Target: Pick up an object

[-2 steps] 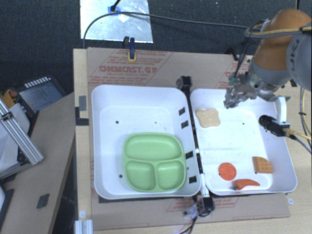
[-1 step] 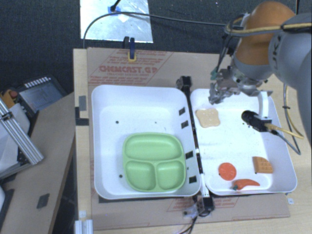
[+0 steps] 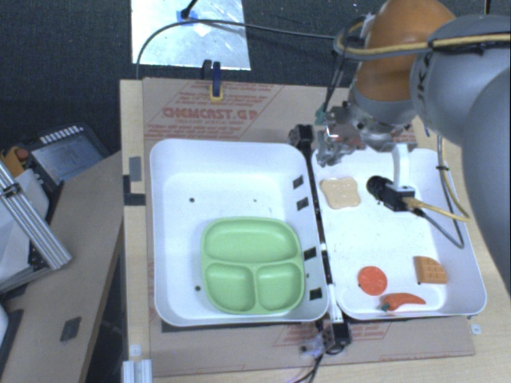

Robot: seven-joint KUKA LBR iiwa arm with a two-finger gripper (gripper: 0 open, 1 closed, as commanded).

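Observation:
In the right bin (image 3: 459, 246) lie a beige slice of toast (image 3: 341, 192), a round red tomato slice (image 3: 371, 279), an orange waffle piece (image 3: 430, 270) and a red-orange chili pepper (image 3: 402, 300). My gripper (image 3: 328, 152) hangs over the far left corner of that bin, just beyond the toast and close to the divider between the bins. Nothing shows in its grasp. The wrist and its orange band cover the bin's far edge.
The left bin (image 3: 176, 182) holds a green divided plate (image 3: 252, 263) near its front. A black fitting with a yellow cable (image 3: 389, 193) sits off the wrist, right of the toast. The arm fills the upper right.

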